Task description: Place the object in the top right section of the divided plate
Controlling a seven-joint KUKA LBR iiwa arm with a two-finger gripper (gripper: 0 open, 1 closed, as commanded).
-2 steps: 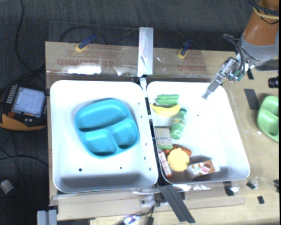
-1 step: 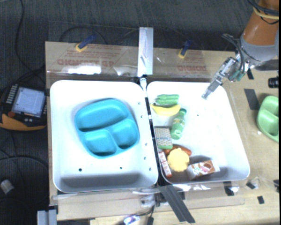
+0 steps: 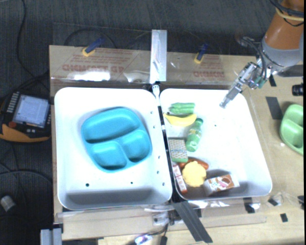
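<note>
Two white bins side by side. Blue divided plate (image 3: 116, 138) lies in left bin (image 3: 66, 182). Toy foods cluster along left wall of right bin (image 3: 255, 152): green item (image 3: 182, 107), banana (image 3: 180, 119), green bottle (image 3: 194, 135). Gripper (image 3: 225, 102) hangs above right bin's upper right corner, well apart from them; finger state cannot be told

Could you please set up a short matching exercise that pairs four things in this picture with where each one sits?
Things:
1. blue divided plate
2. green bottle
3. pincer
4. banana

Places:
A. over the far right corner of the right bin
B. in the left bin
C. in the right bin, just below the green vegetable
D. in the right bin, right of the banana and reaching below it

Pairs: 1-B, 2-D, 3-A, 4-C
</note>
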